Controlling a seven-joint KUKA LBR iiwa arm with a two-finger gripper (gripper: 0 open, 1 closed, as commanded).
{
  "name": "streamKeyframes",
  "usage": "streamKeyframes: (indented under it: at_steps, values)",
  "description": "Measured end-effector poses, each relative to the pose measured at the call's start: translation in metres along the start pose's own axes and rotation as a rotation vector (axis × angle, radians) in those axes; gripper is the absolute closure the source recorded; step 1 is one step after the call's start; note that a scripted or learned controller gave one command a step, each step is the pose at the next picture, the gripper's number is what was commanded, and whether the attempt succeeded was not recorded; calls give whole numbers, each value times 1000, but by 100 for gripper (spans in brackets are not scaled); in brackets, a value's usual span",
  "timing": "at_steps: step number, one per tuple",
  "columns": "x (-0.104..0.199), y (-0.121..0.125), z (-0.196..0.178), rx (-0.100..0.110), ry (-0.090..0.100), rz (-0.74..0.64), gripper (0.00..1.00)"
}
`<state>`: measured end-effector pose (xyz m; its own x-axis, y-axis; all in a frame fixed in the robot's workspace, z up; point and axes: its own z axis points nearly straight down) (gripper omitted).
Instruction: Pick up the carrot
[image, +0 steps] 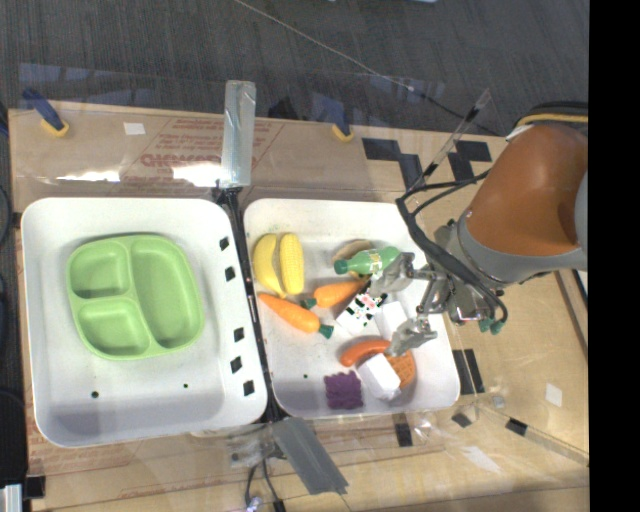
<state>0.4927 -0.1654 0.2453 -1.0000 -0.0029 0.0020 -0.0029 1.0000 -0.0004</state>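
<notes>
Two carrots lie in the right bin (300, 215). The longer carrot (291, 312) lies aslant at centre left, its green tip pointing right. A shorter carrot (338, 294) lies just above and to the right of it. My gripper (398, 306) hovers low over the bin's right half, to the right of both carrots. Its fingers are spread open, one finger (396, 271) near a green bottle (366, 262), the other (413, 335) lower down. Between them lie a white, black-spotted piece (360, 310) and a white block, not a carrot.
A banana (264, 262) and a corn cob (291, 262) lie at the right bin's upper left. A red sausage (362, 350), purple grapes (343, 391) and a white block (380, 378) crowd its lower right. The left bin (60, 400) holds a green divided plate (135, 295).
</notes>
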Motion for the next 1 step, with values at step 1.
streamKeyframes:
  at_steps: [1]
  values:
    - [18, 20, 135, -5, 11, -54, 0]
